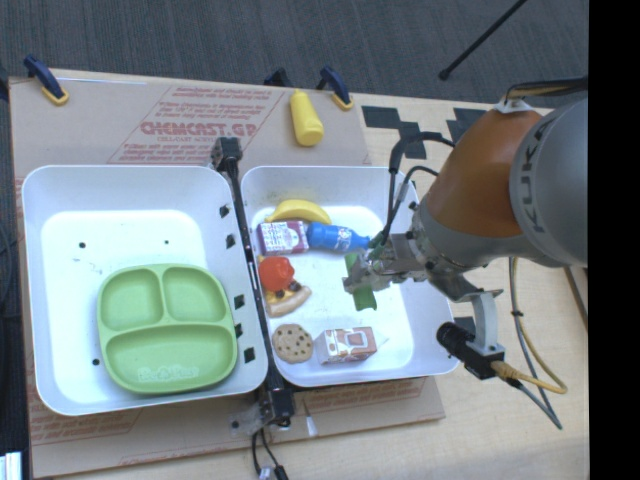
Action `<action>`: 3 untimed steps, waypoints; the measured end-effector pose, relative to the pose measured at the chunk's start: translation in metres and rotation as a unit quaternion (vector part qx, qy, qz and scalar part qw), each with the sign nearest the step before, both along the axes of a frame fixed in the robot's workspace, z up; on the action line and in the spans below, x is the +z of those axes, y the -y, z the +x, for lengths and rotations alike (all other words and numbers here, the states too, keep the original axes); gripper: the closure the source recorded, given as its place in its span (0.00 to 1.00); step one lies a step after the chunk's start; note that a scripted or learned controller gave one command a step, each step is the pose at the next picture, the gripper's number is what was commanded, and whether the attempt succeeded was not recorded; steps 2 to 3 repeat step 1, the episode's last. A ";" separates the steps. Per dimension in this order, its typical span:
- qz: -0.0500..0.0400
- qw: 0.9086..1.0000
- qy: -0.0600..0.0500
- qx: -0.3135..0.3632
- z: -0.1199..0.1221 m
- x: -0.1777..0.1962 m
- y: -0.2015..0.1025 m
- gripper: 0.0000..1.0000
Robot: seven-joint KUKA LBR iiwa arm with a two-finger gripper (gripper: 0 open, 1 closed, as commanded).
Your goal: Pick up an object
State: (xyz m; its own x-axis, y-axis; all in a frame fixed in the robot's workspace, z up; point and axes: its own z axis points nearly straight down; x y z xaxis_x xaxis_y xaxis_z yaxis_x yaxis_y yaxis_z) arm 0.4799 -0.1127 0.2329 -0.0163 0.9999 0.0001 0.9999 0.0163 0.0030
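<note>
Now your claw point(362, 280) is down in the right bin point(400, 183), clamped on a green object point(361, 284) near its middle, so next you should lift it straight up, clear of the blue bottle point(335, 236).

The gripper point(362, 280) is low in the right bin point(425, 360), at a green thing point(361, 294). Near it lie a banana point(300, 211), a cookie point(291, 342) and a small carton point(347, 345). A green plate point(166, 327) sits in the left bin point(55, 193).

The arm point(540, 183) is grey, with a broad orange band point(490, 173) above the wrist. Black cables point(405, 168) loop beside it, and dark lettering marks the grey shell.
</note>
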 end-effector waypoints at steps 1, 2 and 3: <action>0.000 1.000 0.000 0.003 0.001 0.010 0.000 1.00; 0.000 1.000 0.000 0.003 0.001 0.010 0.000 1.00; 0.000 1.000 0.000 0.003 0.001 0.010 0.000 1.00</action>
